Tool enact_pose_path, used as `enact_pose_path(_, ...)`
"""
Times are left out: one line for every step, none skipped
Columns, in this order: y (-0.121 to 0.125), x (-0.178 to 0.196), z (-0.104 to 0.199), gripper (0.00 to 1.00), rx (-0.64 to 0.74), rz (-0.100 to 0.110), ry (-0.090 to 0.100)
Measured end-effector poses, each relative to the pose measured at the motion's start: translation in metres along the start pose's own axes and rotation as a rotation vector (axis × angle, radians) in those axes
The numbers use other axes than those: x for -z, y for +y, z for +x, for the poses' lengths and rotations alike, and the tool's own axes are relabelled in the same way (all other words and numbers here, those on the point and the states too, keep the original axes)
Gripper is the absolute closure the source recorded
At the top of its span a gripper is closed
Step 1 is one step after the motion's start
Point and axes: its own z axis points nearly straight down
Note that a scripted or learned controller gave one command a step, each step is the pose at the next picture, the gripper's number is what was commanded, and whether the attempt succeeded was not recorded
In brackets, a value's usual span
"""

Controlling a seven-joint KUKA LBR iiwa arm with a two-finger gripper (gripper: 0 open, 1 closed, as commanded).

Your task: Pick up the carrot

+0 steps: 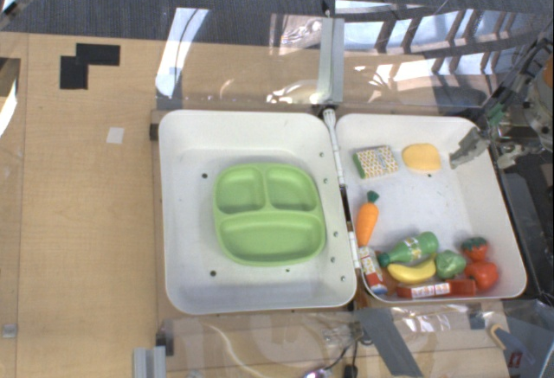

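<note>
The carrot [367, 221] is orange with a small green top. It lies in the right bin [485, 195], close to that bin's left wall, with its tip pointing toward the front. My gripper [464, 151] hangs over the right bin's back right corner, well to the right of the carrot and apart from it. Nothing shows in its grasp. It is nearest to a yellow rounded piece [421, 157].
A patterned little box [376, 162] lies behind the carrot. Along the bin's front sit a green bottle [414, 247], a banana [413, 272], a green fruit [450, 264], red fruits [483, 274] and a red packet [433, 290]. The left bin [186, 195] holds a green divided plate [268, 214].
</note>
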Motion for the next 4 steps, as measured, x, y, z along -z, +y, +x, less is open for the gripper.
enact_pose_path(-0.040,-0.161,0.085,0.00,0.017,0.001,0.001)
enact_pose_path(-0.007,-0.186,0.076,0.00,0.048,-0.011,-0.006)
enact_pose_path(0.004,-0.184,0.075,0.00,0.427,-0.018,-0.016)
enact_pose_path(0.046,-0.187,0.068,0.00,0.515,-0.010,-0.006)
